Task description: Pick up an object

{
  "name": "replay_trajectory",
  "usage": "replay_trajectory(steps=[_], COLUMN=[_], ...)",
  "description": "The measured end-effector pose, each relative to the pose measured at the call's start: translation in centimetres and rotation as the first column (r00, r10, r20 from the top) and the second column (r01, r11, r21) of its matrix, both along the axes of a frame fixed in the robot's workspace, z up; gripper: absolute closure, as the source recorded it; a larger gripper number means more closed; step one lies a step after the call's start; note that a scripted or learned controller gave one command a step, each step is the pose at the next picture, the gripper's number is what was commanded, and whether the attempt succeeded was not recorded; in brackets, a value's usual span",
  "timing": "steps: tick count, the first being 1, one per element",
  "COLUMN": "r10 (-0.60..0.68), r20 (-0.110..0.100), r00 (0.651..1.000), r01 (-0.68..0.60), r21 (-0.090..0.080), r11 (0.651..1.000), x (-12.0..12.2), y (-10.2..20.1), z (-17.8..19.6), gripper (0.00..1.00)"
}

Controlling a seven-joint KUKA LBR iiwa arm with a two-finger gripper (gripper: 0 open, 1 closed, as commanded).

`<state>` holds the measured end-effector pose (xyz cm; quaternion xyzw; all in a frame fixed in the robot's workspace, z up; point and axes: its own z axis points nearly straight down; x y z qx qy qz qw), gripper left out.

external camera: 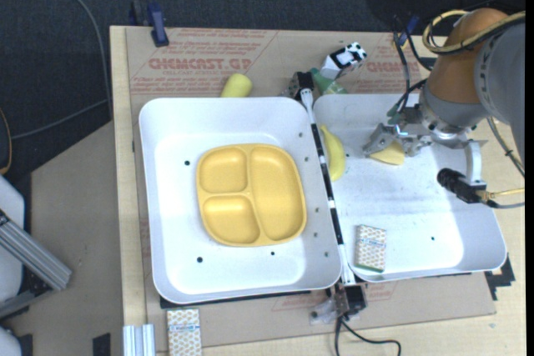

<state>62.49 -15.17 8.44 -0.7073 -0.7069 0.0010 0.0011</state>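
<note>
You've got the worktop (125, 179) carrying two shallow white bins side by side, with printed cardboard showing around them. The left bin (167, 129) holds a big yellow divided plate (250, 194) — three compartments, sitting flat near the middle. The right bin (434, 254) is where the action is.

The arm (476, 71) comes in from the right, grey with that orange band above the wrist, and bends down over the back part of the right bin. Its hand (394, 139) sits low there, right on top of a pale yellow wedge-shaped object (387, 155), which pokes out just below the fingers. Honestly you can't tell from this angle whether the fingers are spread or pressed together, or whether the wedge is actually between them.

Smaller stuff: a yellow rounded piece (335, 154) leans against the right bin's left wall, just beside the divider. A small patterned packet (370, 248) lies near the front-left corner of that bin. Outside the bins, a yellow cylinder (237, 85) rests on the cardboard behind the left bin, and a black-and-white toy (345, 57) sits behind the gap between them.
</note>
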Motion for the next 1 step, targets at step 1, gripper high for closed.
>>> replay_trajectory(steps=[1], r10=[0.000], r20=[0.005], r00=[1.000], r01=[0.000], r21=[-0.003], r11=[1.000], x=[-0.49], y=[-4.38], z=[4.55], gripper=[0.00])
